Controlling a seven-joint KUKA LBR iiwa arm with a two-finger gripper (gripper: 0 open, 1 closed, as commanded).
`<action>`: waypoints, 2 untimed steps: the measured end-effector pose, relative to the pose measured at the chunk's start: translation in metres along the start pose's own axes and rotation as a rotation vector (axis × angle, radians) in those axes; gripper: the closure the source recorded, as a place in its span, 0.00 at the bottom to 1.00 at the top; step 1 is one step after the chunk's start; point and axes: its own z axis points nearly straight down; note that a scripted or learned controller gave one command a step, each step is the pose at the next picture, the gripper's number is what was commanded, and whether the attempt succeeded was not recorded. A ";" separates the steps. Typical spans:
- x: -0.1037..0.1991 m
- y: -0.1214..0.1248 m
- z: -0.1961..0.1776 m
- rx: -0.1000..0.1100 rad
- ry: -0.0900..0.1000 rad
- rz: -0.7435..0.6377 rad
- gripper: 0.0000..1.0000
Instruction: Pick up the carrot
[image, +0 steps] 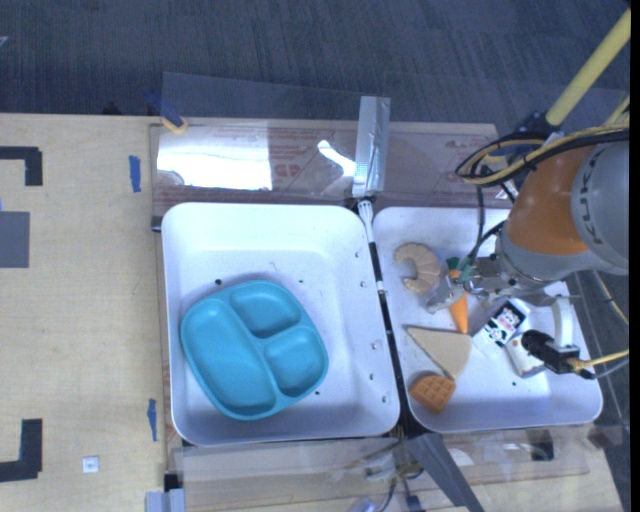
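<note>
My gripper (455, 295) sits low in the right bin (570, 405), right on the carrot (459, 314); I can't tell whether it's spread or pinching. Carrot's orange tip pokes out at 6 o'clock of it, seemingly resting on the bin floor, so I judge the pick not done: grasp and lift left. Croissant (419, 264) at 10 o'clock, sandwich wedge (443, 349) just below the carrot, waffle-like round (432, 392) further at 6. Blue divided plate (253, 346) in the left bin (200, 230), well apart

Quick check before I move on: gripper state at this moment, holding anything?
Gripper: down in the right bin at the carrot; open or shut cannot be told, and no hold is visible.
</note>
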 end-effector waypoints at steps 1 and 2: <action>-0.001 0.001 -0.011 -0.006 -0.001 0.004 1.00; -0.018 -0.017 0.000 0.000 0.001 -0.351 1.00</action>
